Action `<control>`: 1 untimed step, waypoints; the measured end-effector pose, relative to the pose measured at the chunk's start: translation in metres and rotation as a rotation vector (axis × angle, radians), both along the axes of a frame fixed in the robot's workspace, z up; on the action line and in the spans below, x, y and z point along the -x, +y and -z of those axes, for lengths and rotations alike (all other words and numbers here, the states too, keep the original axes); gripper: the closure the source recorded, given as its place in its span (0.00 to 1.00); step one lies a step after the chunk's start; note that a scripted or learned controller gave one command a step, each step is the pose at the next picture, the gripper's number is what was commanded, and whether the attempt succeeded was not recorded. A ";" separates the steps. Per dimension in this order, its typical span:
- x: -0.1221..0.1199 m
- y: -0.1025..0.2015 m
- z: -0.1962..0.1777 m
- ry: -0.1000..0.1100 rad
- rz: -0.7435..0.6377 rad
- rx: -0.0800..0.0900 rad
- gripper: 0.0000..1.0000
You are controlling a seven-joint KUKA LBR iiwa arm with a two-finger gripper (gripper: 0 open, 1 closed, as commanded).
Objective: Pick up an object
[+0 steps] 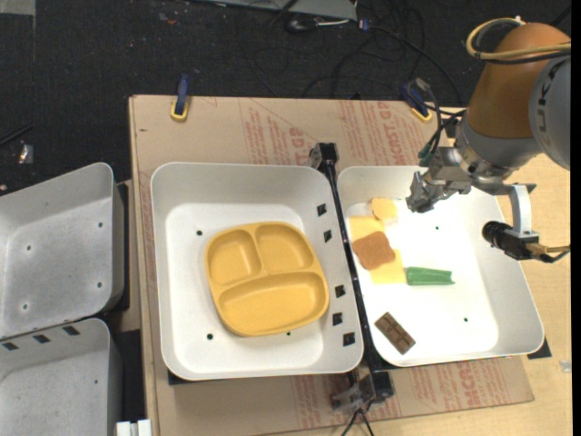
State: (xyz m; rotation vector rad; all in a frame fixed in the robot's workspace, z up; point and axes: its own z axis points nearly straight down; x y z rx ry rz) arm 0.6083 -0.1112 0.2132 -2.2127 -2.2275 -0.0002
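Beside a toast-shaped brown slab (373, 250), smooth green pod (428, 276)

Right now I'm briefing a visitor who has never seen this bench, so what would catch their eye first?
Probably the yellow divided plate, lying alone in the left bin. Next, the arm's orange band at upper right, with the gripper hanging over the right bin near its far edge. Below it lies a cluster of small food pieces: a brown slice, a green piece and a chocolate bar.

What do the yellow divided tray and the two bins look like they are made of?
Yellow divided tray: likely moulded plastic, matte, with soft rounded compartment edges. Left bin and right bin: smooth white sheet, plastic or painted metal; faint sheen, bent rims. I can't tell which.
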 end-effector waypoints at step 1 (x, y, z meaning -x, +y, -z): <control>0.024 0.058 0.002 0.001 -0.001 0.000 1.00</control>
